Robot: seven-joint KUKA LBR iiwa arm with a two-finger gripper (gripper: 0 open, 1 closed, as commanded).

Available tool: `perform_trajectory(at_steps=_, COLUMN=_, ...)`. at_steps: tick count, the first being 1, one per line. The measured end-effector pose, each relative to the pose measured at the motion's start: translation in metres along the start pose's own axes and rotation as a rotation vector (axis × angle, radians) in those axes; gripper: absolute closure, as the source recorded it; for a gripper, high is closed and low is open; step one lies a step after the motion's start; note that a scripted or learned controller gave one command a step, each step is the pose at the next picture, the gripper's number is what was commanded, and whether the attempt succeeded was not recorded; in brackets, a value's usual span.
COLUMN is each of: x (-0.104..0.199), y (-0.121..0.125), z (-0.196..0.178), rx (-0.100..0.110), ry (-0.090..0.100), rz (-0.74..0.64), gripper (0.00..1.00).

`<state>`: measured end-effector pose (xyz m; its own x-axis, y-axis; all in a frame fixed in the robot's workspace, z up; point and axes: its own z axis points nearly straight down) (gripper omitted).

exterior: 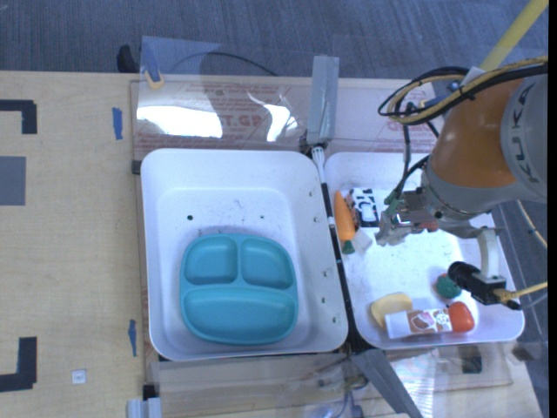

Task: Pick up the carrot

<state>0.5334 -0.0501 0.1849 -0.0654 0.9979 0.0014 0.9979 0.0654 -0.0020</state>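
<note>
The worktop [70, 259] carries two white bins side by side. The left bin [174, 181] holds a teal divided plate [238, 287]. My arm [479, 146] reaches over the right bin [505, 320], and my claw [393, 225] hangs above its upper middle; whether it is open or closed I cannot tell. The carrot [345, 219] lies just left of my claw, against the bin's left wall, long axis running up and down the view, green tip toward the near edge. A yellow piece [391, 304] and a small bottle [431, 320] lie by the near wall.
</note>
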Motion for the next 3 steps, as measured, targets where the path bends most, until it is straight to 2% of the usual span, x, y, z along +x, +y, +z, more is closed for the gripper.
perform_trajectory(at_steps=1, x=-0.001, y=0.020, z=-0.022, rx=-0.005, ry=-0.002, rz=0.055, gripper=1.00)
perform_trajectory(at_steps=2, x=-0.019, y=-0.049, z=-0.030, rx=0.000, ry=-0.001, rz=0.013, gripper=1.00)
perform_trajectory(at_steps=3, x=-0.039, y=-0.014, z=0.002, rx=-0.002, ry=-0.002, rz=0.179, gripper=1.00)
